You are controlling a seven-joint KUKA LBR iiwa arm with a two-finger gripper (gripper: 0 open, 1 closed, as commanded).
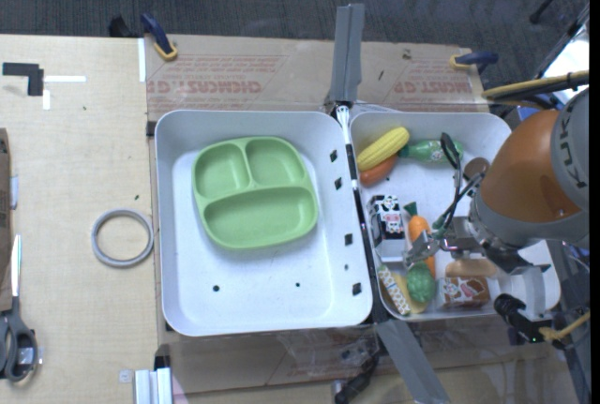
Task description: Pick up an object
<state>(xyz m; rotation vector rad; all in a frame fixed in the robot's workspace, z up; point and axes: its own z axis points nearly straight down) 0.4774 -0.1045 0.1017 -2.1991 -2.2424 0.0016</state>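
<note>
The right bin holds several toy foods: a yellow corn cob over an orange carrot, a green vegetable, a black-and-white cow carton, a small orange piece, a green item, a bread-like piece and a patterned bar. My gripper reaches in from the right, low over the orange piece and the green item. The arm's orange band covers the bin's right side. Nothing shows between the fingers.
The left bin holds a green divided plate. A tape ring and scissors lie on the bench at left. Blue clamps sit along the cardboard behind the bins.
</note>
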